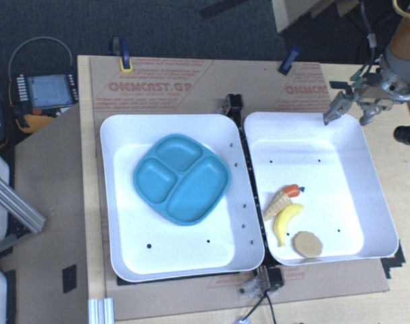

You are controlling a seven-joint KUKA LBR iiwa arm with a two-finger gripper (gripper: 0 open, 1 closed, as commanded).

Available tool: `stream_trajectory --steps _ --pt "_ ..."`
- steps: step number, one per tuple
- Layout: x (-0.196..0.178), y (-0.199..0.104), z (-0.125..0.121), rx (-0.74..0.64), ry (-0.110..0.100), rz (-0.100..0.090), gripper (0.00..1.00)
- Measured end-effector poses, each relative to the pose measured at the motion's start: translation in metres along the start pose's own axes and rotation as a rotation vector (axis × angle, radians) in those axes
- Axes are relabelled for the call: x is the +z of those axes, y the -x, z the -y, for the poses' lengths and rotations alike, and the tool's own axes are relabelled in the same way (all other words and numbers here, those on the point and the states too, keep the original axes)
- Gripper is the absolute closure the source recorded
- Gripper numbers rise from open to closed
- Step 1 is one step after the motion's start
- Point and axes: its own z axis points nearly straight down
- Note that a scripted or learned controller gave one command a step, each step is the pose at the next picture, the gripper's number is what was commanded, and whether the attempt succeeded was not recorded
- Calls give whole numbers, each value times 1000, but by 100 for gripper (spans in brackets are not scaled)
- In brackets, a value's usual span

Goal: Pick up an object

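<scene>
— Camera view, left side?
— Left bin (117, 201) on the bench (90, 113), holding a blue divided plate (182, 179) near its middle.
— Right bin (367, 181)?
— Small cluster near the front-left corner: an orange-tipped cone piece (283, 199), a yellow banana (286, 221) just beside it, a tan round cookie (307, 244) close below.
— Gripper (352, 111)?
— Poised over the right bin's far right corner, well apart from the cluster. Fingers (334, 111) spread apart, nothing between them.
</scene>
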Motion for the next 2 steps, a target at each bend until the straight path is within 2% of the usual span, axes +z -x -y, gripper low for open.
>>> stream_trajectory --steps 1,2 --pt "-10 -1 -3 -3 15 3 0" --pt "34 -2 -11 -5 13 3 0"
